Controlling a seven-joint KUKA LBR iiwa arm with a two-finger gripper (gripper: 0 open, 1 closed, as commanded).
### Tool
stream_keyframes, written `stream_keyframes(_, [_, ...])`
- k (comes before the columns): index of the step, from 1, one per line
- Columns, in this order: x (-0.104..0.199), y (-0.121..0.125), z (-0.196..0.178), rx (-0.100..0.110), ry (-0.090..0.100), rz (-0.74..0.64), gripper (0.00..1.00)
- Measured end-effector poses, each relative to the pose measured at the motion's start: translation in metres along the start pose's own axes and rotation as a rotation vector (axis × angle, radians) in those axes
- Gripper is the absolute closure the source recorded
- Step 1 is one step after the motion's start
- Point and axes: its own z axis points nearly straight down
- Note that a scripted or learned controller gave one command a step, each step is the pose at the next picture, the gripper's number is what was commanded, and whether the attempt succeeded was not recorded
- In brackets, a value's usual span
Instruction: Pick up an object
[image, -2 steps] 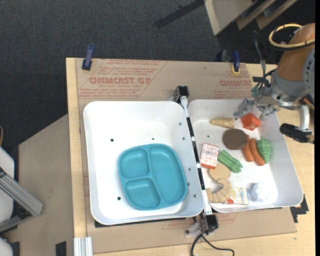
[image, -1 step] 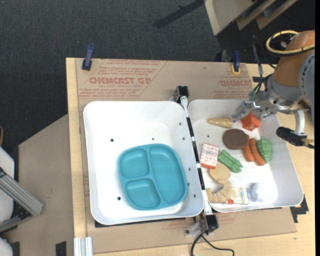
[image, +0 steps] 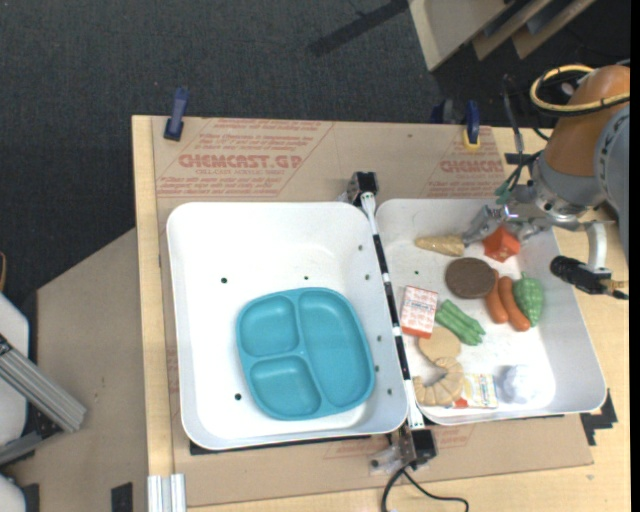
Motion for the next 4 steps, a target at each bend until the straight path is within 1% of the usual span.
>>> stream_keyframes(1, [0.021,0.001,-0.001,-0.009,-0.005,-0.001,0.00])
stream_keyframes(2, [0.020,0.002,-0.012,-0.012,-0.008,-0.001,1.00])
stream_keyframes(3, [0.046,-0.024,-0.079,-0.005,-0.002,-0.002,1.00])
stream_keyframes(4, [0.117,-0.043,-0.133,-0.004,-0.002,-0.005,1.00])
